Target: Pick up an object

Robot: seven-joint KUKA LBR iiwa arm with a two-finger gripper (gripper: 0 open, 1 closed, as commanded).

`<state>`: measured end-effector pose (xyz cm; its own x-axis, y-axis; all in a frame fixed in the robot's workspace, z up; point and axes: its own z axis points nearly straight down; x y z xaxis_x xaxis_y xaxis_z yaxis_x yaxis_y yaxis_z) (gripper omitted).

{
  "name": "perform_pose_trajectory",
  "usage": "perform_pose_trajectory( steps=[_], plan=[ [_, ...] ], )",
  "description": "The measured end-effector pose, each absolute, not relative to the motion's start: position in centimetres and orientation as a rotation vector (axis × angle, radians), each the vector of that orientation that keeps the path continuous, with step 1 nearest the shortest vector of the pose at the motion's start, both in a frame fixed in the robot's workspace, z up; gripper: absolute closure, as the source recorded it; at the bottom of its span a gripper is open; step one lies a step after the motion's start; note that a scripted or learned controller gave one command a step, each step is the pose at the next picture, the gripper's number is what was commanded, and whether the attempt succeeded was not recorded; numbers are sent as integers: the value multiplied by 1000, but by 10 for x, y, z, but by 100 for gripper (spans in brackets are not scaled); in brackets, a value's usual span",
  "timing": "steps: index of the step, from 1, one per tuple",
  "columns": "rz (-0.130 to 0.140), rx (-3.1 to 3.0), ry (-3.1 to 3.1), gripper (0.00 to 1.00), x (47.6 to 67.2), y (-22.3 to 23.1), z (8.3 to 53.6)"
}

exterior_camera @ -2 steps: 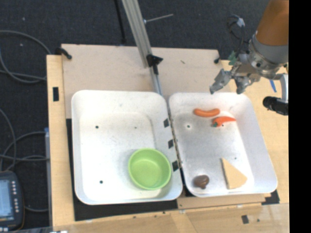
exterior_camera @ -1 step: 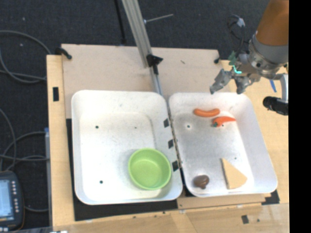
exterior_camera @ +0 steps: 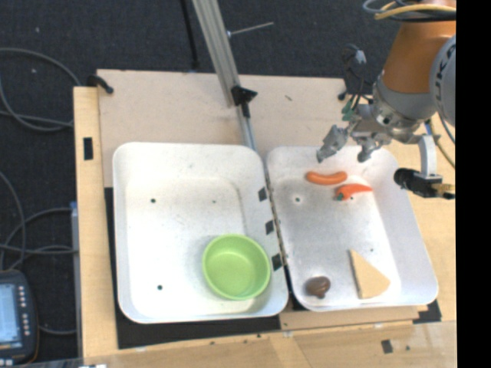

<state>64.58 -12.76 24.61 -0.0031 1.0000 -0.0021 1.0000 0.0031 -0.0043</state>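
**Pincer spread above the far end of the right bin, sausage just below it**

Camera view, looking down on both bins: the arm comes in from the right, and the gripper (exterior_camera: 347, 149) hangs over the far edge of the right bin (exterior_camera: 399, 228). Its two fingers stand spread, one to the left and one to the right, with nothing between them. No grasp yet.

Just nearer the camera than the pincer, and a little left of its midline, lies the orange-red sausage (exterior_camera: 326, 178). Its long axis runs left to right across the bin floor. That is the relation to watch: the fingers appear to open along roughly the same line as the sausage lies, so I judge a wrist turn may be needed before closing across its narrow width.

Just right of the sausage, nearly under the right finger, sits the small carrot (exterior_camera: 353, 191), also lying crosswise, with a green tip at its left end. The two are near each other but apart. A descent between them could nudge either.

Well toward the camera from the pincer lie the tan wedge (exterior_camera: 369, 275) and the brown lump (exterior_camera: 318, 286). Off to the pincer's left, in the left bin (exterior_camera: 153, 175), rests the green bowl (exterior_camera: 236, 266).
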Motion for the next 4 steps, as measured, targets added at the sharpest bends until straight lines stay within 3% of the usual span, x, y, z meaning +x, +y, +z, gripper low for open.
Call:
perform_pose_trajectory(
  steps=[1,2,3,4],
  plan=[
    [8,-2222,-2219,0,636,-135,195],
    [8,-2222,-2219,0,640,-143,149],
    [-1,-2228,-2221,100,642,-143,164],
    [-5,-2226,-2224,100,642,-152,212]
  ],
)
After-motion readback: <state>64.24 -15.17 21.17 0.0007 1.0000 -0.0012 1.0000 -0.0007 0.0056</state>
